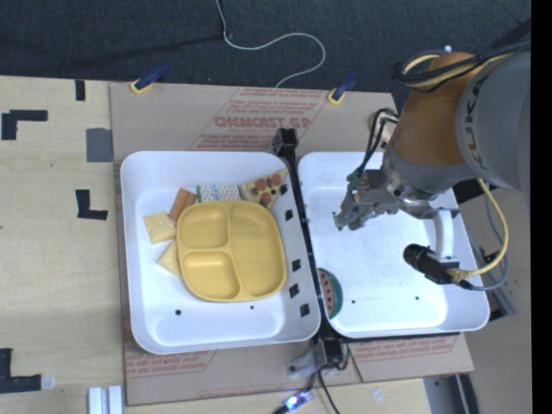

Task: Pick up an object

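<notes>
Hovered over the right bin (448,313), fingers' state impossible to tell; gripper (349,216) apparently searching. Next: shift toward the yellow tray (231,250).

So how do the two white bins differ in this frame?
The left bin holds a yellow divided plate with small flat pieces tucked around its upper and left edges; the right bin has a small dark round thing at its lower-left edge. The gripper hangs over the right bin, not the left. Both are shallow and white.
</notes>
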`<state>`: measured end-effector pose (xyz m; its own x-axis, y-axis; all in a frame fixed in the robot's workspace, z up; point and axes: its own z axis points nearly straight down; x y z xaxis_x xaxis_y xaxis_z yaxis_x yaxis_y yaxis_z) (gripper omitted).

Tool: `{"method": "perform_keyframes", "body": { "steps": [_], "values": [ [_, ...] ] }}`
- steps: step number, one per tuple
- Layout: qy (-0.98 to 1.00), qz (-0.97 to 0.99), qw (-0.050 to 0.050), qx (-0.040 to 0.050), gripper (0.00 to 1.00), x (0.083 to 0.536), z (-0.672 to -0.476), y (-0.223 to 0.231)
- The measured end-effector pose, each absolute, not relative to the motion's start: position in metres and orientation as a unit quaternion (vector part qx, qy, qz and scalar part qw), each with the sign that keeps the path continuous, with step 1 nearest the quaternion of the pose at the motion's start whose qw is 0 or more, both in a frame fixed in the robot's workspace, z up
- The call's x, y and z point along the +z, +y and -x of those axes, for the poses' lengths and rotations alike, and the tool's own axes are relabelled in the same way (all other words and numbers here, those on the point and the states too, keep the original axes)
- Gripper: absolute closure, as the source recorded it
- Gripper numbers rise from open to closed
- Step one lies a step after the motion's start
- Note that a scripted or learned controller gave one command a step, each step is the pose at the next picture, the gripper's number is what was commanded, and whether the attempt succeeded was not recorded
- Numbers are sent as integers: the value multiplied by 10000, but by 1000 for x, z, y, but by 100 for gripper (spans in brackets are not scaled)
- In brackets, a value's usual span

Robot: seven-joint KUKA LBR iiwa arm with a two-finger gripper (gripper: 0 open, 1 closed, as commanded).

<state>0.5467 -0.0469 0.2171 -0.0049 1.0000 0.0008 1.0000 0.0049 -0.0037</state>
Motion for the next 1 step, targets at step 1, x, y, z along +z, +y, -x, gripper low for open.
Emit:
{"method": "perform_keyframes", "body": {
  "steps": [1],
  "values": [
    [-7097, 7045, 17, 1, 100, 232, -530, 6]
  ]
}}
